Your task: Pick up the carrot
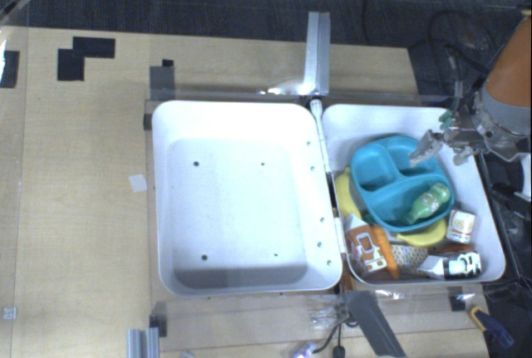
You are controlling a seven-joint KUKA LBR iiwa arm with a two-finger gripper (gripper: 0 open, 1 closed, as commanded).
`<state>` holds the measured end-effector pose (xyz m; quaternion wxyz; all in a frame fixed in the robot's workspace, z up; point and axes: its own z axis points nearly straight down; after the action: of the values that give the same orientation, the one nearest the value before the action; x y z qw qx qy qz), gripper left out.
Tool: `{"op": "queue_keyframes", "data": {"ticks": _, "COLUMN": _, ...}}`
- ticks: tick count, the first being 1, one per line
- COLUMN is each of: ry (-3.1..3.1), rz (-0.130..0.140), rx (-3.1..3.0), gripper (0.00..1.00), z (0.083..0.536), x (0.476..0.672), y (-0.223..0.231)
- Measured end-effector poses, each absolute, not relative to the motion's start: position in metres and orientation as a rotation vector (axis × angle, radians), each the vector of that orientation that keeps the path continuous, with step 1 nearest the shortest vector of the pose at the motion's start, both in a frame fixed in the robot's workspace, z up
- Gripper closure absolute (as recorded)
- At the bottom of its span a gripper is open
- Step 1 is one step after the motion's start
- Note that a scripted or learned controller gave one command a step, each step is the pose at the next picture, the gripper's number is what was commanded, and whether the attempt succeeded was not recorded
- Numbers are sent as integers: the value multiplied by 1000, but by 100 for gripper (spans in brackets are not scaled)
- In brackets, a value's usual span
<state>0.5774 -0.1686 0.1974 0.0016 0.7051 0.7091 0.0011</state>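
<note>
Carrot (pixel 384 252) well apart from gripper (pixel 432 144)

Pale wood bench (pixel 75 207) bears two white bins side by side: left bin (pixel 237 198), right bin (pixel 332 128).

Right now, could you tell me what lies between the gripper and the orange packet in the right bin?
The blue divided plate, resting on a yellow item, as the camera view shows.
</note>
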Motion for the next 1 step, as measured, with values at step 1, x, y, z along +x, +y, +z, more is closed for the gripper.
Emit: {"op": "queue_keyframes", "data": {"ticks": 1, "ry": 2510, "rz": 7, "rx": 1878, "gripper": 0, "z": 300, "x": 534, "y": -80}}
